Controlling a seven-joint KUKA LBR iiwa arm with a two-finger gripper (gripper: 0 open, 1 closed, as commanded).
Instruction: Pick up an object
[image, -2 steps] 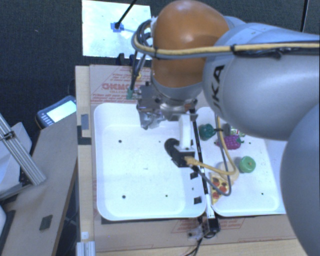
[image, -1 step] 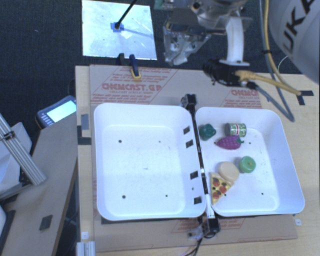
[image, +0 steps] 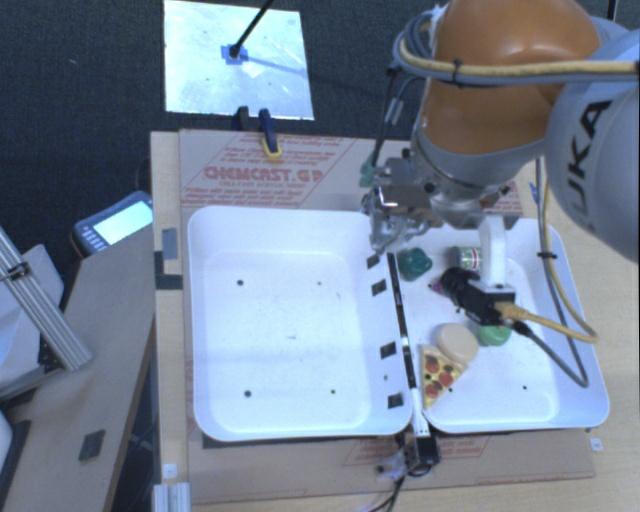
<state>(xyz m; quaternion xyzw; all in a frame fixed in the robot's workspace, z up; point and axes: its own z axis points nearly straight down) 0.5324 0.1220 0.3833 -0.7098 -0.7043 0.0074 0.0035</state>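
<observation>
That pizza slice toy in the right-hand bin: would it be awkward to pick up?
Probably. The pizza slice lies flat and thin on the floor of the right bin, so fingers may struggle to get around it. It looks like a light toy, apt to slide when pushed. It touches the divider, leaving little room.

The left bin (image: 280, 330) offers wide free floor. In the right bin (image: 540, 400), a pizza slice (image: 438, 375), beige piece (image: 459, 343) and green toy (image: 414, 264) crowd the divider side (the front right corner stays open).
</observation>
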